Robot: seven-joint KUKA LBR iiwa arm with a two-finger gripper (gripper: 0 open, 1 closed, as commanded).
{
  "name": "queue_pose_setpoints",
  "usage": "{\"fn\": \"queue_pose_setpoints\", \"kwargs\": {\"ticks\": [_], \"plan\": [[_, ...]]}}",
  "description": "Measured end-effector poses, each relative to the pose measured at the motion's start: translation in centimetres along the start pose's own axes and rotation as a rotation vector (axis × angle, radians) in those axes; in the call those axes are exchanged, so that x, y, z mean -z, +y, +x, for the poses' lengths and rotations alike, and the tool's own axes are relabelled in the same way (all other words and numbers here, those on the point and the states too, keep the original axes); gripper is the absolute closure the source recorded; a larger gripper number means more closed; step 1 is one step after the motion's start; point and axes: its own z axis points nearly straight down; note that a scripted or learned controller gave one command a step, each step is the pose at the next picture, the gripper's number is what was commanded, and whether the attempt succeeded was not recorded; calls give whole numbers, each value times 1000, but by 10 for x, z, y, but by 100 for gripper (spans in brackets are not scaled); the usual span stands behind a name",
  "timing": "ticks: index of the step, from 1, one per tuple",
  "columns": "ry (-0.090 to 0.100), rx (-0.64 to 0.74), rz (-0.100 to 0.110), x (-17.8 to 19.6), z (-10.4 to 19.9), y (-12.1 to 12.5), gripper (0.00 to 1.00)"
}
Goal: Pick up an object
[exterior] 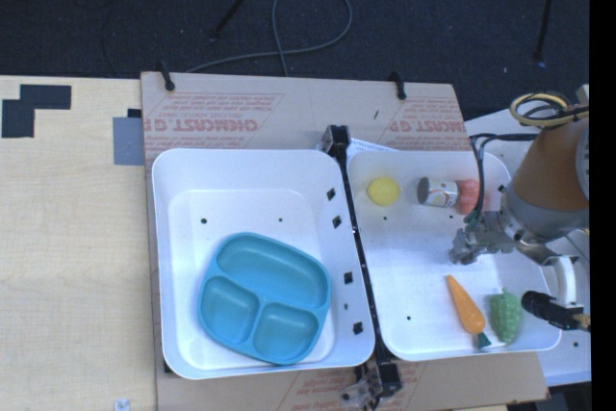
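Carrot (466, 302) lies flat in the right bin (423, 342), near its front wall. Toy-like, probably light plastic, stiff and smooth; likely to roll or slip, so best pinched across the thick middle, not the tapered tip. Green lumpy item (504, 317) sits just right of carrot, close enough to crowd a grasp. Gripper (466, 248) hovers just behind carrot, low over the bin floor; cannot tell its state. Yellow ball (383, 191) well behind carrot, to the left; small can (441, 192) also behind. Blue tray (265, 297) left of carrot, in the left bin (192, 178). Bins rest on cardboard (289, 115), wooden bench (67, 255) beyond, dark floor behind.
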Motion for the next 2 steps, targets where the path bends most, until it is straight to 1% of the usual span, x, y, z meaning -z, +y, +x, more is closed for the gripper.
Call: {"fn": "queue_pose_setpoints", "kwargs": {"ticks": [1, 2], "plan": [[-2, 5, -5, 59, 6, 4, 100], [-2, 5, -5, 101, 5, 5, 100]]}}
